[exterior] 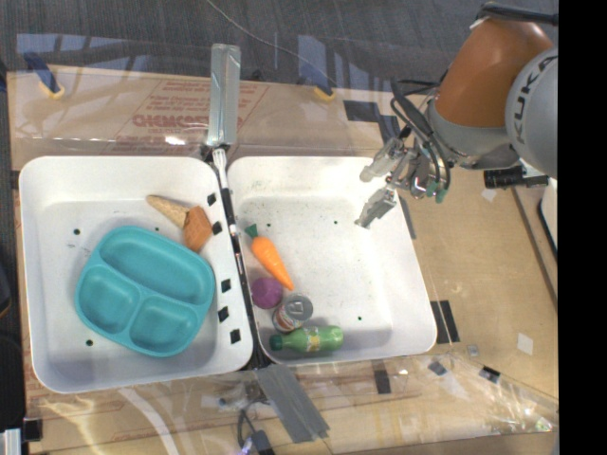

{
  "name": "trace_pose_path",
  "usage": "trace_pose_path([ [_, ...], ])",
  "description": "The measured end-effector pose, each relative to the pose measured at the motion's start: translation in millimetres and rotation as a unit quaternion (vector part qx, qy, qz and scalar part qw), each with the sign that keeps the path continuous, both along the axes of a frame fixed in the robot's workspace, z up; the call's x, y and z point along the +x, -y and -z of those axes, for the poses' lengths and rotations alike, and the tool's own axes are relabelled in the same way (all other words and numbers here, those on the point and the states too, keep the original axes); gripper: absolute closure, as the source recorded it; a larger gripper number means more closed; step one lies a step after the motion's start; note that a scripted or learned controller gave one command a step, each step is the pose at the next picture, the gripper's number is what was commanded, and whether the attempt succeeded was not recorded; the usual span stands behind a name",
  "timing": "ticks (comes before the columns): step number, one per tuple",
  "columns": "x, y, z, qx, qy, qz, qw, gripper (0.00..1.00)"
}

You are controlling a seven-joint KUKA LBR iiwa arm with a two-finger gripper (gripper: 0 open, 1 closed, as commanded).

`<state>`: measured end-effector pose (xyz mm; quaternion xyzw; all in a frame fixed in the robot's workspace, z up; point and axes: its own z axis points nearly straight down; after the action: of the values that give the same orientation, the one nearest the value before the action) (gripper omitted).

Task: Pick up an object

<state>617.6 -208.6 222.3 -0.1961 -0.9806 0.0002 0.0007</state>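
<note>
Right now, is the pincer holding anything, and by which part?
Nothing is held. The pincer hangs open over bare floor at the right bin's upper right, apart from the carrot.

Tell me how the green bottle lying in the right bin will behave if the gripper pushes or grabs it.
The green bottle lies on its side against the bin's front wall, so a push would probably roll it along that wall. Its round, glossy body looks slippery, so the fingers may slide off. A can touches it and would likely get nudged too. The gripper hangs open above the far corner.
</note>
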Motion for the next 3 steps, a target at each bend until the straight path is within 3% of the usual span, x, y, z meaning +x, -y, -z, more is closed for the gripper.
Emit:
trace_pose_path([
  [1,-98.0,2.8,-24.6,-0.0011,0.002,-0.002,1.0000,0.00],
  [2,-34.6,1.3,-60.4,-0.0009,0.003,0.037,0.9993,0.00],
  [3,31.5,0.7,-35.3,-0.0001,0.000,0.064,0.9979,0.00],
])
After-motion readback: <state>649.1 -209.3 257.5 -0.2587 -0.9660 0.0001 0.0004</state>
